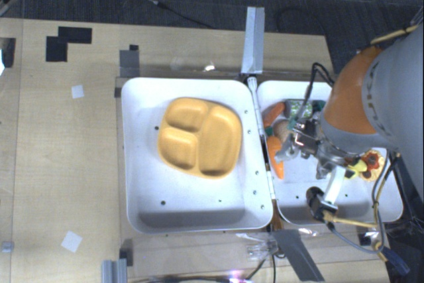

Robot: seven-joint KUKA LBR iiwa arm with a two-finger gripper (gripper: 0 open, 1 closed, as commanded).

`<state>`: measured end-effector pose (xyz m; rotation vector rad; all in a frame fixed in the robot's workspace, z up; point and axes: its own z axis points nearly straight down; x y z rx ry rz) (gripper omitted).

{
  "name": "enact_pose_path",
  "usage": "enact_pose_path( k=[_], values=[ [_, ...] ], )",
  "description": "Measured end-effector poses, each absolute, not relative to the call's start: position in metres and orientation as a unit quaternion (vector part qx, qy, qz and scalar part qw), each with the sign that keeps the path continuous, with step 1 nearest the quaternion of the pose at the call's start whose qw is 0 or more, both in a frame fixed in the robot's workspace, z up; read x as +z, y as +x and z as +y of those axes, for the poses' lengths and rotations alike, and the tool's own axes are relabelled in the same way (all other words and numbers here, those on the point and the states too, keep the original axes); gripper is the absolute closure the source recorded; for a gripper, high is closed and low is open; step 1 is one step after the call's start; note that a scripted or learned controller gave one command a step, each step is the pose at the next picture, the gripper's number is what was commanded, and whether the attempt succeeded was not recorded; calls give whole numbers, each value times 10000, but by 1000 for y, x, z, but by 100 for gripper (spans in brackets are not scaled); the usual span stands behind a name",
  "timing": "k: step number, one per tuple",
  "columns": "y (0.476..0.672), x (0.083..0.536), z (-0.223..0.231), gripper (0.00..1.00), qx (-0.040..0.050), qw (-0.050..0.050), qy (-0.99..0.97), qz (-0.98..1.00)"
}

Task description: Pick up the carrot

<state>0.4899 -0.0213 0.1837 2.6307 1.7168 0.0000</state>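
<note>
The carrot (pixel 276 161) is an orange stick lying along the left wall of the right bin (pixel 387 209), partly covered by the arm's head. My gripper (pixel 296 142) hangs low over the left part of that bin, right beside and just above the carrot. From this height I cannot make out whether it touches the carrot. The grey arm with its orange band (pixel 348 93) reaches in from the right and hides much of the bin.
A yellow three-compartment plate (pixel 199 136) lies in the left bin (pixel 142 202). In the right bin sit another orange piece (pixel 271 114), a green item (pixel 292 106) at the back and a yellow-red item (pixel 368 162) at the right. Cables trail along the bin's front edge.
</note>
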Motion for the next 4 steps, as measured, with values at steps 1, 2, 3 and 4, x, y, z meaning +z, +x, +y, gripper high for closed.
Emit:
enact_pose_path(
  k=[1,2,3,4],
  values=[
    [496,184,-15,0,6,4,8763,4818],
    [526,184,-23,0,11,7,8694,4942],
    [487,184,-23,0,3,0,8747,4846],
    [496,184,-38,0,7,4,8823,4706]
  ],
)
